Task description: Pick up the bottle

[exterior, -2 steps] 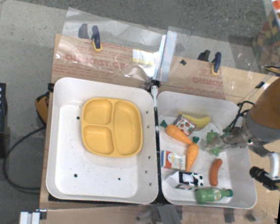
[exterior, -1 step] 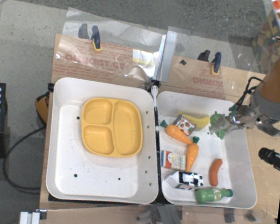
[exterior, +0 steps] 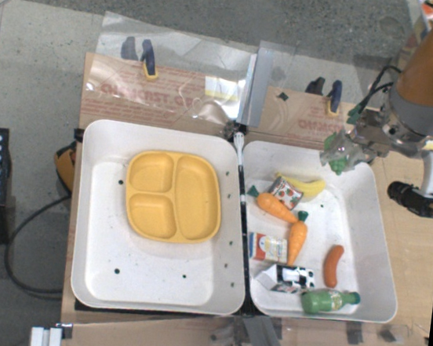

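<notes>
The pincer (exterior: 337,159) hangs over the right bin's (exterior: 379,229) far corner; I cannot tell how wide it stands. The green bottle (exterior: 328,301) lies well below it, by the near rim, beside a sausage (exterior: 332,266).

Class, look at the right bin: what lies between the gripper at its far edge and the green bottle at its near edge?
In the camera view, between the gripper and the green bottle lie a banana, bare bin floor and a sausage.
</notes>
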Controlling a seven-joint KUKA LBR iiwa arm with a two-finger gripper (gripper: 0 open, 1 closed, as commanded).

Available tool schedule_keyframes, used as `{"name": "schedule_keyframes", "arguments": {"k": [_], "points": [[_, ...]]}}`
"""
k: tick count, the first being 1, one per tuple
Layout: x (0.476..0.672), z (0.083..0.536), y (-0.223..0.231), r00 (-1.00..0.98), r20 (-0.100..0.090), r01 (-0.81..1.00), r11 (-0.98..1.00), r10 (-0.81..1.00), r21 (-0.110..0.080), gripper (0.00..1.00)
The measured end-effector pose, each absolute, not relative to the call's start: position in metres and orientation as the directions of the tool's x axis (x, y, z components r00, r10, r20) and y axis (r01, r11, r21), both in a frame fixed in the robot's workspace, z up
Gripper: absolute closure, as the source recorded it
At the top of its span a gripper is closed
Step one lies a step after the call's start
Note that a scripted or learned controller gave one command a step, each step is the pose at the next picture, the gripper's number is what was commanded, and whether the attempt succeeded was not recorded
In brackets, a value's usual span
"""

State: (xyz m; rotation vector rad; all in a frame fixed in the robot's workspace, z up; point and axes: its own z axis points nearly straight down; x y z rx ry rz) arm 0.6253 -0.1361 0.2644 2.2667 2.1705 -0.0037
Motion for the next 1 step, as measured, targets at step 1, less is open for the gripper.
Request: {"name": "schedule_keyframes", "arguments": {"k": [1], "points": [[0.6771, 0.1713, -0.0962, 0.234, -0.004, 0.972, -0.234, 0.972, -0.002, 1.0]]}}
